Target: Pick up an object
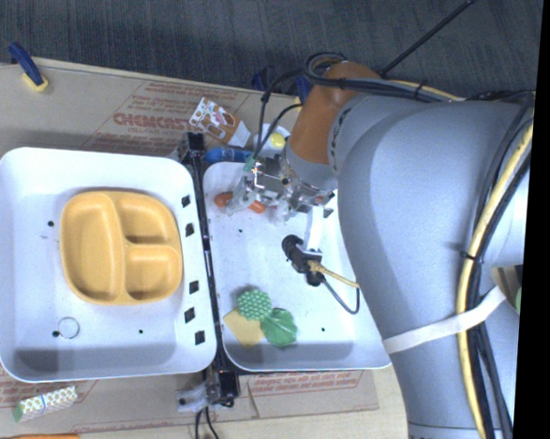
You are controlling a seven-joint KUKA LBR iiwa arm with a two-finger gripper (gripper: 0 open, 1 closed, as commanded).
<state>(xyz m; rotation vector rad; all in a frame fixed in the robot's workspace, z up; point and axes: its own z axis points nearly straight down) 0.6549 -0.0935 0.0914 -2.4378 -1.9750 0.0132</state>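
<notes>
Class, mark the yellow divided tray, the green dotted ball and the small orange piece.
yellow divided tray (99, 249), camera view, its large left compartment.
green dotted ball (254, 303), camera view, its middle.
small orange piece (222, 199), camera view, its middle.

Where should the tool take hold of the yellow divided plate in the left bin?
The yellow plate lies flat and looks too wide to span. Probably pinch its raised right-hand rim from straight above, one finger inside a compartment, one outside.

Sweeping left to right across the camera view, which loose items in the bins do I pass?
In order: yellow divided tray → small orange piece → green bumpy ball → smooth green piece. The pale yellow piece beneath the ball overlaps it, so it is left out.
</notes>
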